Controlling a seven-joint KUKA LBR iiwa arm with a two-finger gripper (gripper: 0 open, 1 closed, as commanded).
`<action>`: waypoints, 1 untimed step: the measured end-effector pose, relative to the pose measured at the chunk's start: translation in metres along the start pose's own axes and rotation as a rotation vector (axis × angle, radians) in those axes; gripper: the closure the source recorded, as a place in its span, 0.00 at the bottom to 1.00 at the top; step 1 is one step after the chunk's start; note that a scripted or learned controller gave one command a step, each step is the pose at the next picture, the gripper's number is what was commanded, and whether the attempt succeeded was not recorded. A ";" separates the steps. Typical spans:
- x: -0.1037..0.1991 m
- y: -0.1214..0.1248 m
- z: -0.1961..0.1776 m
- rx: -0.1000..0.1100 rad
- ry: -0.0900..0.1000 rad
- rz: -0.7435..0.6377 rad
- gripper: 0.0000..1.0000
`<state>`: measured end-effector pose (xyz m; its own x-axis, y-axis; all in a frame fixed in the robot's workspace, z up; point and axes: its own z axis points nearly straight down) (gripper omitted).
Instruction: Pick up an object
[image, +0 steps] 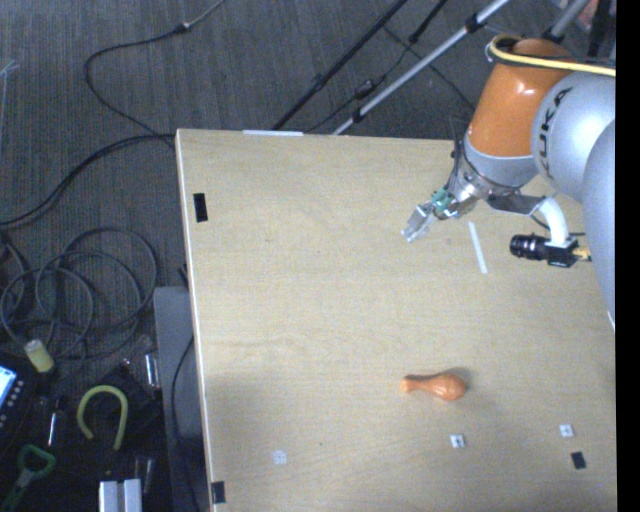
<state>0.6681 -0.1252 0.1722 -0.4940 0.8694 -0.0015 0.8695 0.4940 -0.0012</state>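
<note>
Low on the wooden board (300, 300), toward its near edge and right of the middle, lies the orange object (437, 385), flat on the surface and untouched; its long axis runs nearly level across the view, the thin tapered end pointing left and the rounded bulb to the right. Further right and well above it in the view, the gripper (416, 226) hangs near the board's far side, well apart from the object; nothing sits between its fingers, though whether they are spread or closed I cannot tell. By my reckoning the pick is not yet begun; approach, grasp and lift all remain.
</note>
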 end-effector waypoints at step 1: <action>0.087 0.050 -0.012 -0.002 0.003 -0.054 1.00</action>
<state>0.6684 -0.0255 0.1836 -0.5403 0.8415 0.0012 0.8415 0.5403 0.0004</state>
